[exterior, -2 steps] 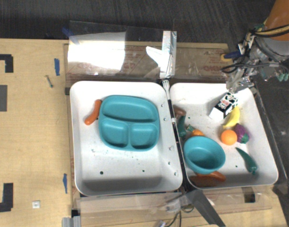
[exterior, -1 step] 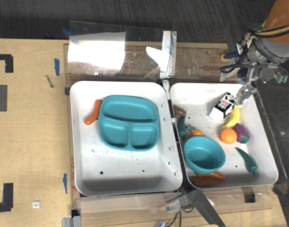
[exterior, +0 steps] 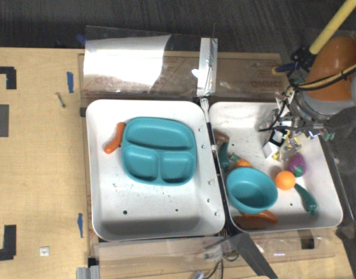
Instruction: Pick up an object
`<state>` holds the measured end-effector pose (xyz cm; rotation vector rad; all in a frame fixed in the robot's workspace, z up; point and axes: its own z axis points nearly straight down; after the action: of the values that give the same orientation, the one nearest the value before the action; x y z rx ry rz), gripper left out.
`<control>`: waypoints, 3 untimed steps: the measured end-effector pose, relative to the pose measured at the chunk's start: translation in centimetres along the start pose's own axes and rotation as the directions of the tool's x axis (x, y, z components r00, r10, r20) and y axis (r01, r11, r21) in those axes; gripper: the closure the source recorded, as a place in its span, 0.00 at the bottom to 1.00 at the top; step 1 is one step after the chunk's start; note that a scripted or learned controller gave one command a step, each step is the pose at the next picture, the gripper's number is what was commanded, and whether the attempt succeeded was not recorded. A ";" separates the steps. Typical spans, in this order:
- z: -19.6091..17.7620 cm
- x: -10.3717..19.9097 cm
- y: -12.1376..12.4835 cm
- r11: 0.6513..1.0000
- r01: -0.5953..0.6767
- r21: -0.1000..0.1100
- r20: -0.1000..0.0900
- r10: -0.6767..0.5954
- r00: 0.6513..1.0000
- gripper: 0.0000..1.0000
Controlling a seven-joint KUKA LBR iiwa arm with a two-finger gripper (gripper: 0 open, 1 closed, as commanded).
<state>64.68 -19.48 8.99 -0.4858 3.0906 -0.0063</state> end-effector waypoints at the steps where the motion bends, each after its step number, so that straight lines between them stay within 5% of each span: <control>1: 0.1 9.4 0.4 0.985 -0.172 -0.006 -0.006 0.172 0.985 0.00; 2: -0.1 9.6 7.9 0.999 -0.052 0.002 -0.001 0.053 0.999 0.00; 3: -0.6 11.2 10.3 0.995 -0.096 0.027 0.004 0.096 0.995 0.00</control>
<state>50.82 -13.16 9.35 -0.3360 3.1034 -0.0466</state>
